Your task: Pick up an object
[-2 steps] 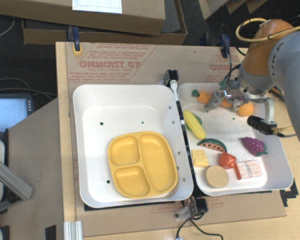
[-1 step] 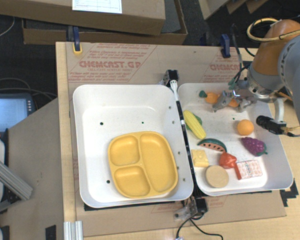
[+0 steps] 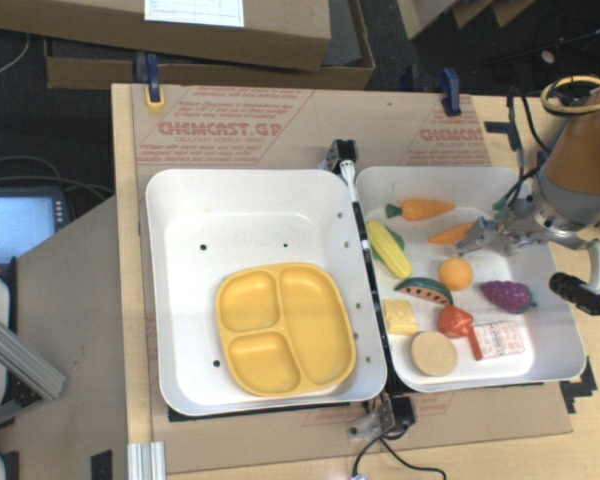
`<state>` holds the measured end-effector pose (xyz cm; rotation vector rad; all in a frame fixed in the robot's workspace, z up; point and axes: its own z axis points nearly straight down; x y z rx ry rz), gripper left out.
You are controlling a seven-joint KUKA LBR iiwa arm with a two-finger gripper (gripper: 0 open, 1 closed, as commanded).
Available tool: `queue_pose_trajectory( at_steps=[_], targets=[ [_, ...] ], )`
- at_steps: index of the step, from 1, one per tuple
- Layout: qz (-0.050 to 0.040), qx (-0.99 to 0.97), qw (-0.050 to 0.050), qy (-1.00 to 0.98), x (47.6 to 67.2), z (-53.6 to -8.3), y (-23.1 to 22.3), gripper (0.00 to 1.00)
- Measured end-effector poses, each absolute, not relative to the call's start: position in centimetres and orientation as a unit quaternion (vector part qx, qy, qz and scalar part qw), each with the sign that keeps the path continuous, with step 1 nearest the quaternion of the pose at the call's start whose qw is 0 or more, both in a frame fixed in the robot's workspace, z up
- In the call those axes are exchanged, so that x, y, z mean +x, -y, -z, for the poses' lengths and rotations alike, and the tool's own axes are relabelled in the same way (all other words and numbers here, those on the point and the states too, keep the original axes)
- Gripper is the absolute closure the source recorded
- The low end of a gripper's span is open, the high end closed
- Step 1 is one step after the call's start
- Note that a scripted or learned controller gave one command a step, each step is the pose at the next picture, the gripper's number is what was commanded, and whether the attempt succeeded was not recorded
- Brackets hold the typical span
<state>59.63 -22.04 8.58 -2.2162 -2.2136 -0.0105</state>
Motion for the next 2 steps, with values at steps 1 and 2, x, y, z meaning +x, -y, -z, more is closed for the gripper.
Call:
queue_pose_trajectory(
  at_steps=[1,2],
  targets=[
    [0.0019,-0.704,0.0,0.71,64.6,-8.5,14.0,0.0],
    [-0.0008,-0.708,0.001,0.707,63.3,-8.5,16.3,0.0]
  ],
)
